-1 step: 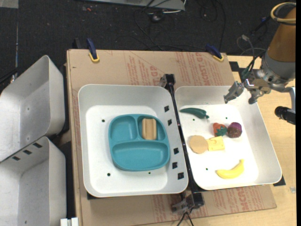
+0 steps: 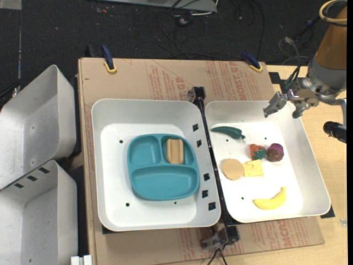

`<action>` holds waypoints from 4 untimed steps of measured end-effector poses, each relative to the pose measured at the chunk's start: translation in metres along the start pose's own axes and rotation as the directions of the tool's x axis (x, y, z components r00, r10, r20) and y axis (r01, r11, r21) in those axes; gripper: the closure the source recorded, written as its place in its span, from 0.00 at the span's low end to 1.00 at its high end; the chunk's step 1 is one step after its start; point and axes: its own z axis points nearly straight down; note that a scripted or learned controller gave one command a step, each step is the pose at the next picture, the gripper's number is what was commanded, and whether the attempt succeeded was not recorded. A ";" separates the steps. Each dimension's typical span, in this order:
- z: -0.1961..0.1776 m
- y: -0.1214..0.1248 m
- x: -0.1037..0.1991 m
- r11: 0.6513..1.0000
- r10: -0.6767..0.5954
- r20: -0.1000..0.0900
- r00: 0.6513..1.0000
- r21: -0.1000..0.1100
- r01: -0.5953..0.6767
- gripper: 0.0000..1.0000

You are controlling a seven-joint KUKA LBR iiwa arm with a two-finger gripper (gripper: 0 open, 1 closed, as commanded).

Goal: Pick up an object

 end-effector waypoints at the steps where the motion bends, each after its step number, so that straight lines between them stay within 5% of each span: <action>1: 0.049 0.006 -0.007 1.000 0.002 -0.001 1.000 0.003 -0.002 0.00; 3: 0.134 0.009 -0.006 1.000 -0.002 0.000 1.000 0.001 0.002 0.00; 4: 0.122 0.010 -0.005 1.000 -0.003 0.001 1.000 -0.003 0.004 1.00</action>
